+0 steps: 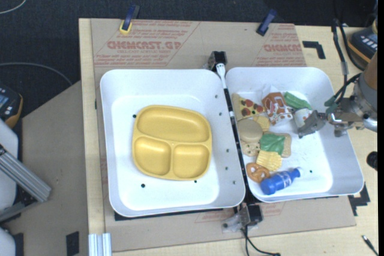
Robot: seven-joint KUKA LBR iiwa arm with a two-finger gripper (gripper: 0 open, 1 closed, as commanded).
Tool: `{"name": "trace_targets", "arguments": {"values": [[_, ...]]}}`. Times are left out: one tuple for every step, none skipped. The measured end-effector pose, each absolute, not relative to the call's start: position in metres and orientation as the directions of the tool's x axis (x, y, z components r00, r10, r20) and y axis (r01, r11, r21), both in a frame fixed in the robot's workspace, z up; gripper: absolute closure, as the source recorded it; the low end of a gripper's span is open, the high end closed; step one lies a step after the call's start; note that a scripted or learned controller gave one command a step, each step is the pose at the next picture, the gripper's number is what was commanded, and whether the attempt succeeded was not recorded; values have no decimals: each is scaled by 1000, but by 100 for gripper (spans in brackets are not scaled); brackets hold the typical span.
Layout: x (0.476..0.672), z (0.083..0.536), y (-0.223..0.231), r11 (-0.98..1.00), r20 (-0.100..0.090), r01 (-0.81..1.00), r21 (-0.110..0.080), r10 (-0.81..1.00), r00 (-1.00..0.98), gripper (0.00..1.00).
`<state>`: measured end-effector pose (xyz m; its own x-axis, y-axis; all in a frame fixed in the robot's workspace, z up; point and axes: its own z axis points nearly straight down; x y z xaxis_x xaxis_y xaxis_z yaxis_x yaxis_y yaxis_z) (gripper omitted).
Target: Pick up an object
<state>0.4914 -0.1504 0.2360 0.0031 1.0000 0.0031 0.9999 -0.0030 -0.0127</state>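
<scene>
While the grey metal claw (pixel 307 125) hovers over the right shallow white bin (pixel 336 180), its finger spread cannot be told; nothing sits visibly between them. Small toy foods (pixel 264 129) lie just beside it.

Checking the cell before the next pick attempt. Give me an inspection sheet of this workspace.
Surface: cardboard-topped bench bearing left bin and right bin, side by side.
Job's things: in the right bin, a pile of toy food and a blue bottle lying near the front edge.
Clutter: yellow divided tray in the left bin.
Grippers: claw over the right bin, beside the pile; nothing seen between its fingers.
Cables: cable at the arm; another at the bench front.
Surroundings: dark floor; two clamps on the rear edge.
</scene>
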Motion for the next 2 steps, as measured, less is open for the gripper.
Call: {"name": "trace_targets", "arguments": {"values": [[494, 242, -150, 0, 0, 1000, 0, 1000, 0, 0], [500, 181, -145, 0, 3, 1000, -7, 1000, 0, 0]]}}
